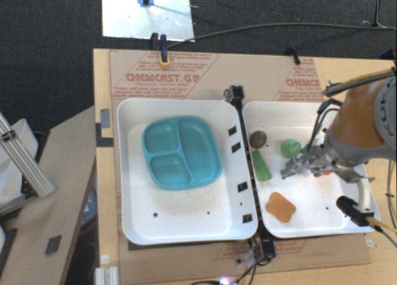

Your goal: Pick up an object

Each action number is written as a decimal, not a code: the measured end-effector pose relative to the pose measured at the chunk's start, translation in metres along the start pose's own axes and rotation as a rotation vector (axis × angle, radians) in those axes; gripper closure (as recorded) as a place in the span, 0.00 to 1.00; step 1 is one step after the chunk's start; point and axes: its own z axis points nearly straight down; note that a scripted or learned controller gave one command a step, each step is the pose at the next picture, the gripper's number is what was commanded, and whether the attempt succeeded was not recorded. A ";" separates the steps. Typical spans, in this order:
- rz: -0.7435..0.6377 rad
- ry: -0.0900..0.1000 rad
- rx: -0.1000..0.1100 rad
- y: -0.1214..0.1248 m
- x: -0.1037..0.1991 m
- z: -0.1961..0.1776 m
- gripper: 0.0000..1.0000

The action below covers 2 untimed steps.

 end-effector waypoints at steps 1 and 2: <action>0.000 0.000 0.000 0.000 0.000 0.030 0.00; 0.000 -0.001 -0.004 0.002 0.000 0.018 1.00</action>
